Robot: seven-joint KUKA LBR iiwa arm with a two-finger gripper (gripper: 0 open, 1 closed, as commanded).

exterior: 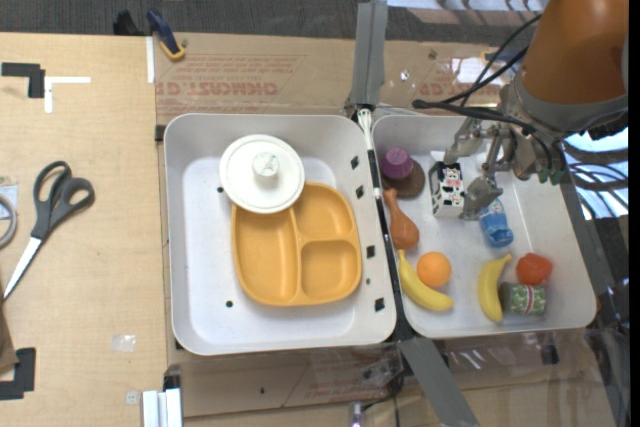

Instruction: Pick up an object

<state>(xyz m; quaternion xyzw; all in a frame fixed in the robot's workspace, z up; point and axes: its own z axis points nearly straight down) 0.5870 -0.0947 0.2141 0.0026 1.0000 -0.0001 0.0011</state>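
We see the arm (pixel 580 35) hanging over the right bin (pixel 570 315), its gripper (pixel 480 190) low near the bin's middle. We cannot tell the pincer's state — too cluttered. Left of that bin, the left bin (pixel 180 235) holds a yellow divided tray (pixel 295 260) with a white lid (pixel 262 173) on its far corner. In the right bin: two bananas (pixel 422 287), an orange (pixel 433 268), and a blue object (pixel 496 229) just under the gripper — likely the target. Room is open around it; the rim stays well apart.
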